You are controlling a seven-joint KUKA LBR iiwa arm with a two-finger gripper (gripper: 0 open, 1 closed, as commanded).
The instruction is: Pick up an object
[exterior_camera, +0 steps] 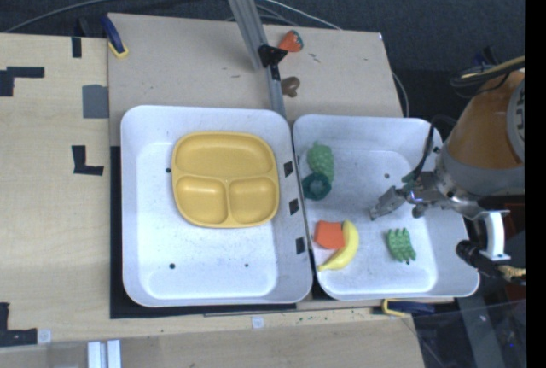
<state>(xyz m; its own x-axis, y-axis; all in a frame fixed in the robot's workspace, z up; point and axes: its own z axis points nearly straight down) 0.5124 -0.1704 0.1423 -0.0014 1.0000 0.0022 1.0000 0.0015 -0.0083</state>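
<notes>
Arm over right bin (426, 277), right of frame.
Fingers (388, 204) low in the bin, spread unclear, nothing seen between them; green toy (400, 244) lay just below-right, banana (344, 248) lower left.

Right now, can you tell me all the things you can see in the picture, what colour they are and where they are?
White bins: 2, white, side by side on the bench.
Divided plate: 1, yellow, three compartments, in the left bin.
Bumpy green toy: 1, green, upper left of the right bin.
Round dark-green thing: 1, dark teal green, just below the bumpy green toy.
Orange block: 1, orange-red, lower left of the right bin.
Banana: 1, yellow, curved along the orange block's right side.
Small green toy: 1, bright green, lower right of the right bin.
Clamp: 1, blue and yellow, bench's far left corner.
Gripper: 1, grey metal, over the right bin, nothing seen between its fingers.
Arm: 1, orange and grey, at the right.
</notes>
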